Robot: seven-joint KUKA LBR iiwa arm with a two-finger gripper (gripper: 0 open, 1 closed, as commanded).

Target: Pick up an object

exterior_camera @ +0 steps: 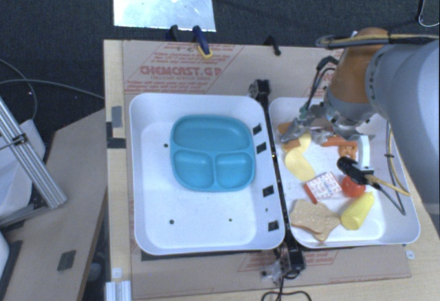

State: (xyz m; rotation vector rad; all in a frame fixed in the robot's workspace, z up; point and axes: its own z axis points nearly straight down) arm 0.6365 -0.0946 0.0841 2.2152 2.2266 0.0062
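Toast slice (pixel 314 218) nearest, red-printed "CHEMCAST GP" board (pixel 180 71) behind bins, gripper (pixel 304 129) jaw state unclear.

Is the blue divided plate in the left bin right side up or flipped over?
Right side up. The blue plate lies flat in the left bin, its three hollow compartments facing up.

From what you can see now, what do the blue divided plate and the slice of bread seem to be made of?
The blue divided plate looks like moulded plastic with a smooth, slightly matte finish: one even colour and rounded compartment edges. The slice of bread is probably a toy of foam or soft plastic; its tan face looks dull and finely textured, but the view cannot confirm this.
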